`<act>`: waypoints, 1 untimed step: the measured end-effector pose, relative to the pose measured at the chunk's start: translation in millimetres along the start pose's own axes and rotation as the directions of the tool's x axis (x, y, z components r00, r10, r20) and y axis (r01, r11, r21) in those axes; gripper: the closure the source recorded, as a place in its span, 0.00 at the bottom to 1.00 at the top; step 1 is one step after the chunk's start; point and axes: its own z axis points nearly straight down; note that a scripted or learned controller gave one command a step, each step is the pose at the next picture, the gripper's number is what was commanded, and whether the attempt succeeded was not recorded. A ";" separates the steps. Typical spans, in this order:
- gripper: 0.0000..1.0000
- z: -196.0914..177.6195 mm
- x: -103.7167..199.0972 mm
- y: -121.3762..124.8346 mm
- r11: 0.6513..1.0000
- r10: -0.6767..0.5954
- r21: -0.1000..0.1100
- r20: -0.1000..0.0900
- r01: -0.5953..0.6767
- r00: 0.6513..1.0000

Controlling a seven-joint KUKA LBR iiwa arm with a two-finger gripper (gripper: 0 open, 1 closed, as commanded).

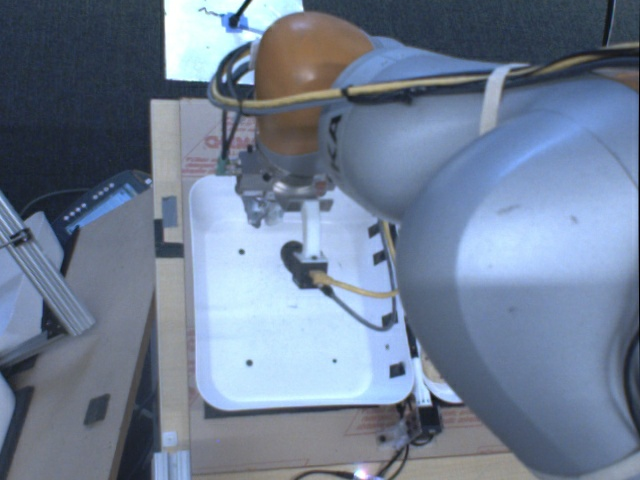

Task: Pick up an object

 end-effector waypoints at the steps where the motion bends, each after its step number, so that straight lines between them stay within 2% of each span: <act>1: 1.00 56.1 -67.0 -45.5 1.000 0.009 0.005 0.003 -0.009 1.000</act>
